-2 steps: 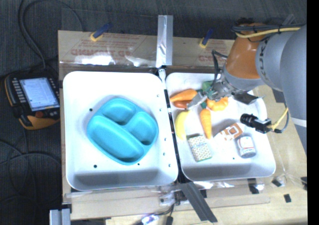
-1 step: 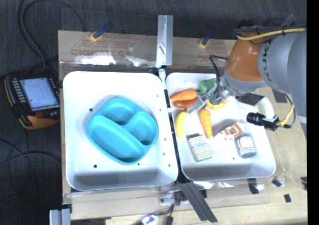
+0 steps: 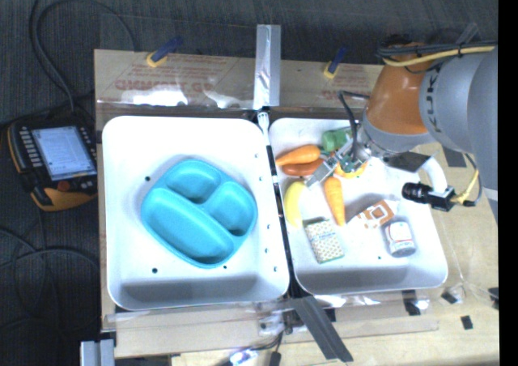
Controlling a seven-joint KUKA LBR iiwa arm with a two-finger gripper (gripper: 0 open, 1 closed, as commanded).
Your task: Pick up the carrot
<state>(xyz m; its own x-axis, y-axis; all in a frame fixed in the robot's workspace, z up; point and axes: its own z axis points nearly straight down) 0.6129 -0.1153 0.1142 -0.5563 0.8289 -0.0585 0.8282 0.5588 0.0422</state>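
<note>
The carrot (image 3: 334, 200) is orange and tapered. It lies in the right bin (image 3: 429, 263) with its thick end up and its tip pointing to the bin's front. My gripper (image 3: 341, 164) hangs right over the carrot's thick end, reaching in from the right below the arm's orange band. Whether it touches the carrot I cannot tell.
Left of the gripper lies an orange oblong vegetable (image 3: 298, 156), behind it a green item (image 3: 333, 140), and beside the carrot a yellow banana (image 3: 293, 201). A patterned carton (image 3: 324, 240), a small orange-white box (image 3: 376, 214) and a can (image 3: 400, 237) lie toward the front. The left bin holds a blue divided plate (image 3: 199, 210).
</note>
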